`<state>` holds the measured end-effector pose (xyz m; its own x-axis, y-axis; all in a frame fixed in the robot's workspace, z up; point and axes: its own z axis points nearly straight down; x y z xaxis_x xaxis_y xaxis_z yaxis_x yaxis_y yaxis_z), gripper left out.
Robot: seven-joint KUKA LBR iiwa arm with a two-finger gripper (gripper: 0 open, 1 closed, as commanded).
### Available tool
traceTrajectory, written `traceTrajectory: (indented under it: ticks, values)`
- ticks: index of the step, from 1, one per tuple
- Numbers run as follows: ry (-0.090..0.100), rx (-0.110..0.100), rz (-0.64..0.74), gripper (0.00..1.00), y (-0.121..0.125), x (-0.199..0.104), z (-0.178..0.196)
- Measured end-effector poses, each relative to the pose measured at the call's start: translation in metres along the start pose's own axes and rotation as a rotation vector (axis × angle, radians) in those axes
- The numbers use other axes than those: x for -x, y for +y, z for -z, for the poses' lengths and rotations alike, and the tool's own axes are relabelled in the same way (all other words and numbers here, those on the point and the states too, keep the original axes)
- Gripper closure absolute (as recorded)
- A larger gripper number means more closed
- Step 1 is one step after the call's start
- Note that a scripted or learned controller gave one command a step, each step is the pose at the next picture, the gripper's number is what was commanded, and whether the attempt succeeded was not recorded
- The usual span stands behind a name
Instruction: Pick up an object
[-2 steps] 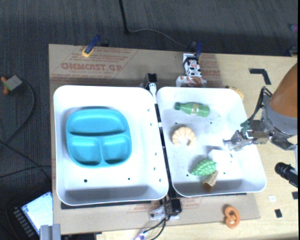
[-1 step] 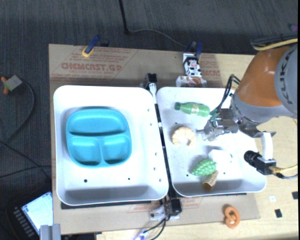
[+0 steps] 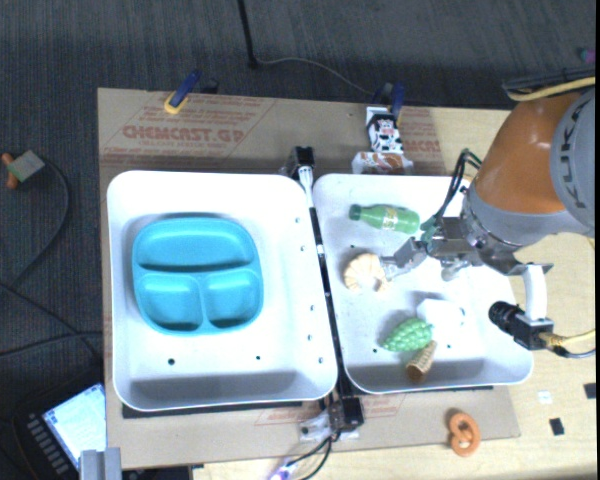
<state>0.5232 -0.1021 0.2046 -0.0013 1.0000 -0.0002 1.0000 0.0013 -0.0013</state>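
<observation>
My gripper [image 3: 425,261] hangs over the middle of the right bin [image 3: 500,373], its two grey fingers spread open with nothing between them. The left fingertip [image 3: 398,258] is just right of a beige shell-shaped object [image 3: 360,271]. A green bottle [image 3: 384,216] lies on its side toward the bin's back, just left of the gripper. A green cone-shaped toy with a tan tip [image 3: 408,340] lies near the front. A small white object [image 3: 442,313] sits below the gripper.
The left bin [image 3: 130,368] holds a blue divided tray [image 3: 194,271]. An orange ring-shaped item [image 3: 463,431] lies on the bench in front of the right bin. A small cow-patterned figure [image 3: 384,133] and blue clamps [image 3: 183,90] sit at the bench's back edge.
</observation>
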Motion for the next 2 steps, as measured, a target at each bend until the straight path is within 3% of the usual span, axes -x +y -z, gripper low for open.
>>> traceTrajectory:
  ticks: [1,2]
  values:
    - [-0.003,0.008,-0.002,0.0,0.02,0.047,-0.117]
    - [-0.003,0.009,0.0,0.0,0.067,0.0,-0.117]
